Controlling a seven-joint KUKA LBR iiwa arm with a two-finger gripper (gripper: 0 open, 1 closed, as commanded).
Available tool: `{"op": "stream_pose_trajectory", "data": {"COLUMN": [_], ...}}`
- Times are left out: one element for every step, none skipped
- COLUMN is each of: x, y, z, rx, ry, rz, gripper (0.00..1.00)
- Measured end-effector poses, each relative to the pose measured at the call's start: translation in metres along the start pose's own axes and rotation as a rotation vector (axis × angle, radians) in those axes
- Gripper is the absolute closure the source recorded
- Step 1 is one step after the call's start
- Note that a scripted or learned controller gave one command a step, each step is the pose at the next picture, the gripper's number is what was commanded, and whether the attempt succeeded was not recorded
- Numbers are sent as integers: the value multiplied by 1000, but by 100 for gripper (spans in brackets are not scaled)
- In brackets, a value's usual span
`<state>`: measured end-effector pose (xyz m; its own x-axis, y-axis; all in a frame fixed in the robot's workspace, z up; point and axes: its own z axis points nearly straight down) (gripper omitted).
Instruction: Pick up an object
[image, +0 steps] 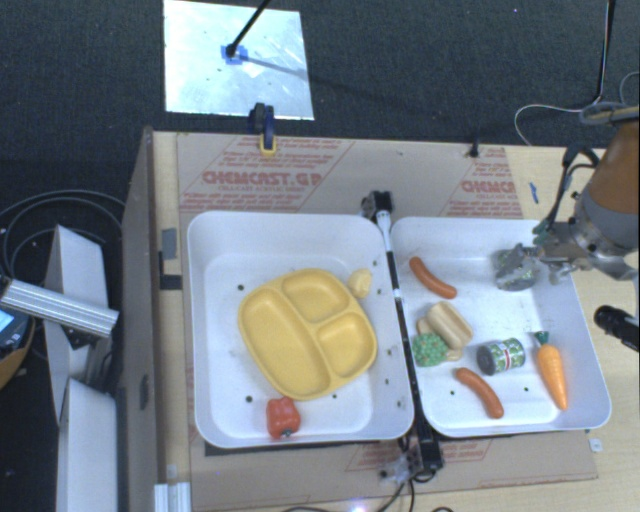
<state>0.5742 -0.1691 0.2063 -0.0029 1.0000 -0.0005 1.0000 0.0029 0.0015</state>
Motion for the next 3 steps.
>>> {"op": "stream_pose_trajectory", "data": {"x": [53, 63, 58], "y": [-79, 24, 14], "z": [112, 117, 117], "rx": [-4, -13, -13], "ry": [-2, -1, 0], "rz": [3, -1, 1], "gripper": [0, 0, 0]}}
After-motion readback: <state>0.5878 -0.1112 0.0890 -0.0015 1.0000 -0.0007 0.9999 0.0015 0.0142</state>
